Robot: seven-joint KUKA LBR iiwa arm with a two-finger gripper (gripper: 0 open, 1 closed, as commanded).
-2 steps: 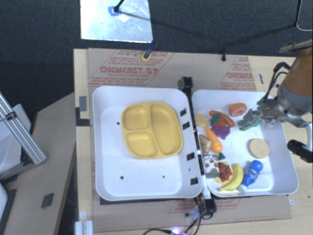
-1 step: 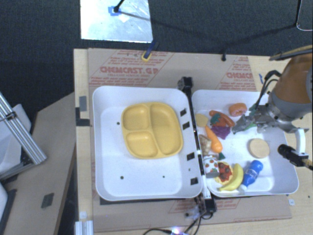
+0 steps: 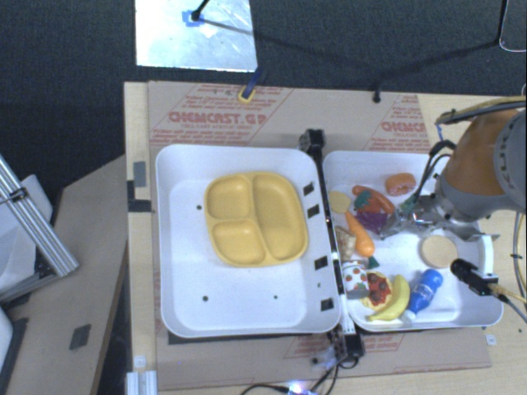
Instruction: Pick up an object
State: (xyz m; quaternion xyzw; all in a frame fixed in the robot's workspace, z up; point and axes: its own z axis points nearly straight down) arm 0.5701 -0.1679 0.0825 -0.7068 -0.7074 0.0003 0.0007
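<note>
**Claw low over right bin, nearest target just to its left**

Arm (image 3: 486, 167) comes in from the right edge of frame. Claw (image 3: 409, 215) sits low over the right bin (image 3: 387, 161), in its middle-upper part. Can't tell whether it's open or closed, and nothing is visibly held.

Objects in the right bin: purple/red toy cluster (image 3: 375, 204) just left of the claw, close to touching but contact not clear. Orange carrot-like piece (image 3: 360, 233) below-left of the claw, long axis running upper-left to lower-right. Pink-orange piece (image 3: 401, 183) just above the claw. Tan disc (image 3: 437, 251) below-right of it. Banana (image 3: 394, 299) and blue bottle (image 3: 422, 291) near the bin's lower edge, well apart from the claw.

Left bin (image 3: 177, 253) carries a yellow divided plate (image 3: 254, 218) and isn't relevant here.

Judgement: the purple/red cluster is the likely pick, since it lies directly left of the claw at about the same height in frame. Short leftward shift, then descend. Risk: crowded pile, and neighbours may get nudged or grabbed instead.
</note>
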